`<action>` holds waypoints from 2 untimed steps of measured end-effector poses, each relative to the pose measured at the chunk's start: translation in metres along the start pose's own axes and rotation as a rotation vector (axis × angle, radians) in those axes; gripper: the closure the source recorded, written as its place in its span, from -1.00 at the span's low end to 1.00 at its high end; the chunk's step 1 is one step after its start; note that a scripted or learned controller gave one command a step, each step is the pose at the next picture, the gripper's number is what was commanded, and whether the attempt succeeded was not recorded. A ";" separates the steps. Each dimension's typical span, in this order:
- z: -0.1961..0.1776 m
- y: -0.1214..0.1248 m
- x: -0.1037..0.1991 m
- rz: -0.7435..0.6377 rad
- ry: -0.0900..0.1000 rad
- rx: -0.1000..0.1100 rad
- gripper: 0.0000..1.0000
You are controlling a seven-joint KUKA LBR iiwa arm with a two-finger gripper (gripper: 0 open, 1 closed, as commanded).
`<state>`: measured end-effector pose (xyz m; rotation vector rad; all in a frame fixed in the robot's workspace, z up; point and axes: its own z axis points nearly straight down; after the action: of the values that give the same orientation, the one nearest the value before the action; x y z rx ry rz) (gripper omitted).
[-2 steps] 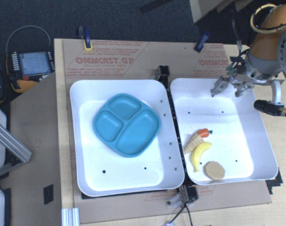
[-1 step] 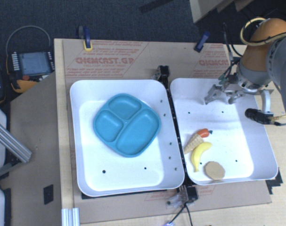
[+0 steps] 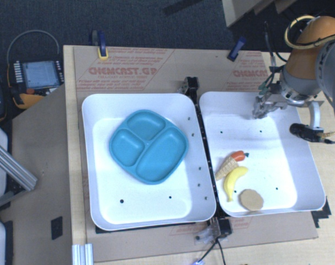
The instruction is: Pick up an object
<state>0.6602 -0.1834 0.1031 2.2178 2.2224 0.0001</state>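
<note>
arm: I see the grey arm (image 3: 308,65) coming in from the right, orange band on it, reaching over the top right corner of the right bin (image 3: 299,164).
fingers: gripper (image 3: 262,108) sits over the far end of the right bin, near its back wall. I can't tell how far the fingers are open, too small and blurred. I see nothing between them.
task objects: four small items clustered in the near half of the right bin, well apart from the gripper.
banana: yellow banana (image 3: 234,181), curved, lying flat, roughly mid-cluster.
cone item: pale tan ridged piece (image 3: 226,165) just beside the banana on its upper left, close to the bin's left wall.
orange item: small orange-red piece (image 3: 239,155) touching the top of the tan one; a darker bit at its end, can't tell what.
round item: tan round flat thing (image 3: 251,199) just below the banana, near the front wall.
left bin: left bin (image 3: 101,203) holds a blue divided plate (image 3: 149,146), three compartments, sitting about centre, turned at an angle.
desk: both bins side by side on a brown board (image 3: 156,65) with red print.
off desk: small screen device (image 3: 39,74) at far left.
</note>
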 end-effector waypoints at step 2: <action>-0.087 -0.005 -0.004 0.003 -0.001 -0.005 1.00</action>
<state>0.6550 -0.1877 0.1904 2.2177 2.2166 0.0041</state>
